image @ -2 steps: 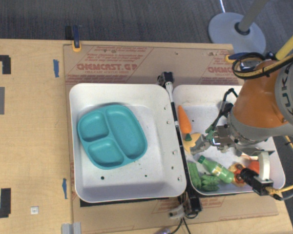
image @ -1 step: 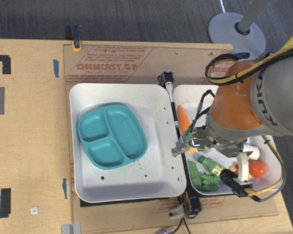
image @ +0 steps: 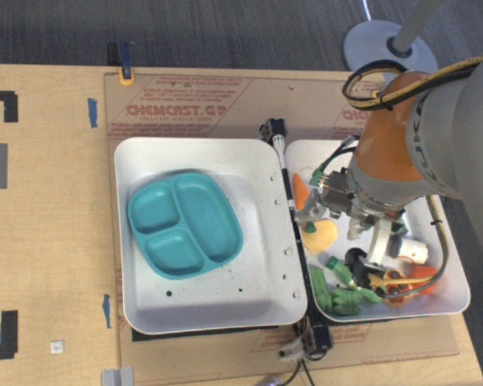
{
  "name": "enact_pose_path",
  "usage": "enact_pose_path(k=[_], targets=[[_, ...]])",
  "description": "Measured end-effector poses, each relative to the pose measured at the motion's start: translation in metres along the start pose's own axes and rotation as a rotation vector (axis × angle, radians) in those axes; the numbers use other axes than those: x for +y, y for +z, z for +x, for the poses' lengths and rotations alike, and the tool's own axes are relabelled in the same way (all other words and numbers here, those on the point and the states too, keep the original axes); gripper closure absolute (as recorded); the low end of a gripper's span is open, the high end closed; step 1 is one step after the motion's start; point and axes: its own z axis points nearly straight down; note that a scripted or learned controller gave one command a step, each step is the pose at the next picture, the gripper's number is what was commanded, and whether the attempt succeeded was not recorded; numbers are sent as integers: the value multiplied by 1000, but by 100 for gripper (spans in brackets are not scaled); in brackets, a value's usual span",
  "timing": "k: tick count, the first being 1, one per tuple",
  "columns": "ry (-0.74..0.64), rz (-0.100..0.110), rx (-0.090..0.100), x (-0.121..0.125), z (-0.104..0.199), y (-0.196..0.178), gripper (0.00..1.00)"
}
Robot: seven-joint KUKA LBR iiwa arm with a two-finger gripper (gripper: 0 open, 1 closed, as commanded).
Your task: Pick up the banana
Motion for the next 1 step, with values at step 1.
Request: enact_pose_path(k=[1], targets=[[-256, 3, 0, -68, 68, 0, 0]])
